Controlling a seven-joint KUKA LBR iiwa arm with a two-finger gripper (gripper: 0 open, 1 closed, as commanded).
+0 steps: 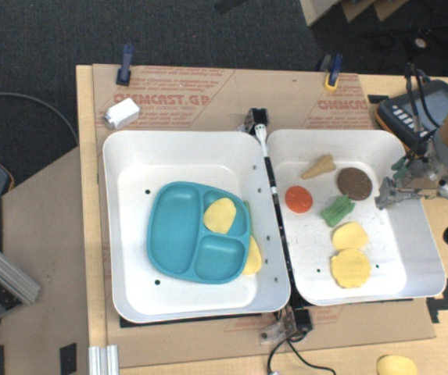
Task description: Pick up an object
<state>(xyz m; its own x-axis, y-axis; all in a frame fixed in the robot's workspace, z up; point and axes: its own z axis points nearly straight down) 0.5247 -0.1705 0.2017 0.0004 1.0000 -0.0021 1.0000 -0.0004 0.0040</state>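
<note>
The gripper (386, 196) hangs over the right bin's (411, 283) right edge, its opening impossible to judge, and the nearest candidate, a brown round cookie (354, 182), lies just toward the bin's middle from it.

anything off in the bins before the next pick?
One thing: a yellow piece in the left bin sits half tucked under the blue tray's right edge, not in a compartment. The other yellow piece lies in the tray. Nothing looks spilled or damaged.
</note>
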